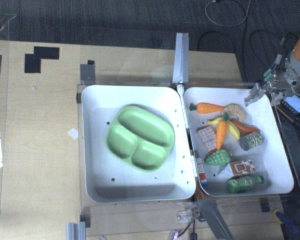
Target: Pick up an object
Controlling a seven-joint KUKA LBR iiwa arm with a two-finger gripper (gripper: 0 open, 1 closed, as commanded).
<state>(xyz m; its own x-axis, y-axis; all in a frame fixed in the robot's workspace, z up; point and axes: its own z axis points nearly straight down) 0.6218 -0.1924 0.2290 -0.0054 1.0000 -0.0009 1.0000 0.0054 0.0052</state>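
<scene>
Divided plate (141,137) in left bin (97,184)

Green divided tray (140,137) in left bin (97,184); toy food (221,132) in right bin (284,181).

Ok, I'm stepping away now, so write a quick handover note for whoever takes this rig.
End effector: at the right bin's top right corner, holding nothing that I can see.
Right bin: two carrots, green bottle, can, small cartons and other toy food.
Left bin: green divided tray.
Done: nothing picked.
Left: grasp and lift one object.
</scene>
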